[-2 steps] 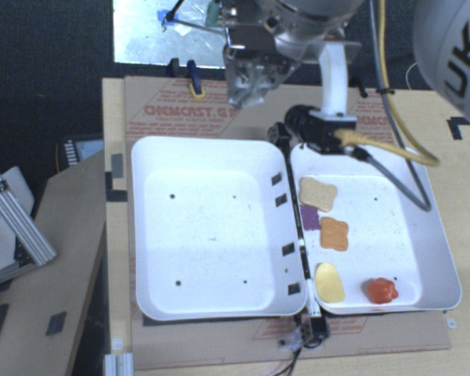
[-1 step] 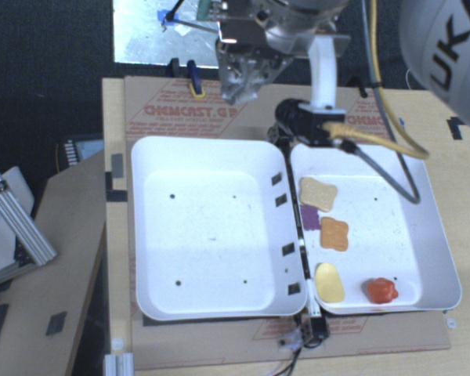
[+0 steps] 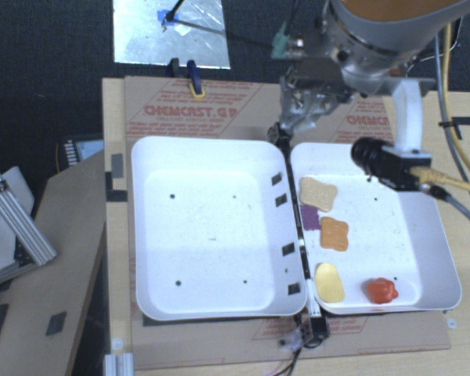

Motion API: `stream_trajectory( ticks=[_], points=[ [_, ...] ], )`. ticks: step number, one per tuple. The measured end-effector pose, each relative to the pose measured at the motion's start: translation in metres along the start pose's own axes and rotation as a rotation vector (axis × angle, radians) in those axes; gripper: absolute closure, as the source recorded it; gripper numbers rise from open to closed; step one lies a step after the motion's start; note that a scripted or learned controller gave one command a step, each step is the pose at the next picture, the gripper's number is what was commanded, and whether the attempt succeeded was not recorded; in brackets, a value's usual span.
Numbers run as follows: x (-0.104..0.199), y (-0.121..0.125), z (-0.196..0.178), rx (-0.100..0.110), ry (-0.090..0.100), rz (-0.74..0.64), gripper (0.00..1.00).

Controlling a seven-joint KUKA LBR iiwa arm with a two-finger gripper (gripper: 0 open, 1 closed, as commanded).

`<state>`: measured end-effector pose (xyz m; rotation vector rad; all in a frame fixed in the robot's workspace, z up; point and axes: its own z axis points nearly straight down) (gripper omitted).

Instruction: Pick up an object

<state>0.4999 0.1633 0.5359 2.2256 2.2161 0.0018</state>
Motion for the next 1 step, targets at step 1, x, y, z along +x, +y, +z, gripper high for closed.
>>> stream_trajectory(
  ticks=[1],
  points=[
    [0.0523, 0.033, 0.001, -0.003, 0.001, -0.011, 1.0]
  ],
)
